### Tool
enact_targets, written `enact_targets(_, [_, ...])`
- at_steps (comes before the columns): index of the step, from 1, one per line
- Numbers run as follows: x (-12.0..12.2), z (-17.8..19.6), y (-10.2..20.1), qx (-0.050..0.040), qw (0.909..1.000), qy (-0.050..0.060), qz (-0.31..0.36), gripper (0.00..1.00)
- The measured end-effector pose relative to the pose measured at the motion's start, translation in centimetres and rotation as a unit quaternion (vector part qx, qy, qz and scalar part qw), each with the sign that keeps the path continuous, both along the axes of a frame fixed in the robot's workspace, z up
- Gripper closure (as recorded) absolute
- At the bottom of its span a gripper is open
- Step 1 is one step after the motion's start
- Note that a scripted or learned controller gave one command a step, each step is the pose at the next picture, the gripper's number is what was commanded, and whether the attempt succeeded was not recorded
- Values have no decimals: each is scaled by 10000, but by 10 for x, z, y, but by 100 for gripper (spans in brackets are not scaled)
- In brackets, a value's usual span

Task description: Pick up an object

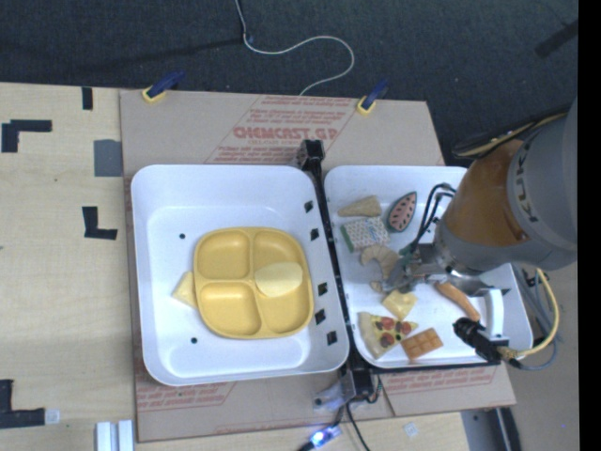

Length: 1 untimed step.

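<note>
Yellow cheese wedge [399,303] lying in the white bin [424,171] on the view's right, just below the jaws and slightly toward the near rim; apart from them or touching, hard to say. Jaws low over the middle of that bin, at the end of the grey arm [488,214] reaching in from the right. Nothing seen gripped between them. Released or clenched: cannot tell, the wrist hiding the tips.

Just left of the jaws, a beige lump [379,256], close enough to be touching. Farther up, a green patterned piece [362,235], a tan wedge [362,207] and a watermelon slice [402,210] near the far rim. To the right of the jaws, an orange sausage-like piece [455,299]. Nearer the front rim, a pizza slice [379,332] beside an orange waffle piece [421,343].

In the other white bin [150,252], a yellow divided plate [230,303] with a pale disc [280,278] resting in its right side, and a yellow wedge [182,289] peeking out at its left edge. Both bins on a cardboard sheet [282,130] laid over the counter [56,252].
</note>
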State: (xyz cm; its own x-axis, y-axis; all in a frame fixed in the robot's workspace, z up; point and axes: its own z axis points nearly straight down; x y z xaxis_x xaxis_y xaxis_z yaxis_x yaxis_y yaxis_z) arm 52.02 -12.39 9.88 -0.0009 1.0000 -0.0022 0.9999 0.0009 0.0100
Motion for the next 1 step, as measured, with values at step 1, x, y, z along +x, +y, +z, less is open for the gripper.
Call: enact_targets(1, [0,63,1,6,10000,29,5,100])
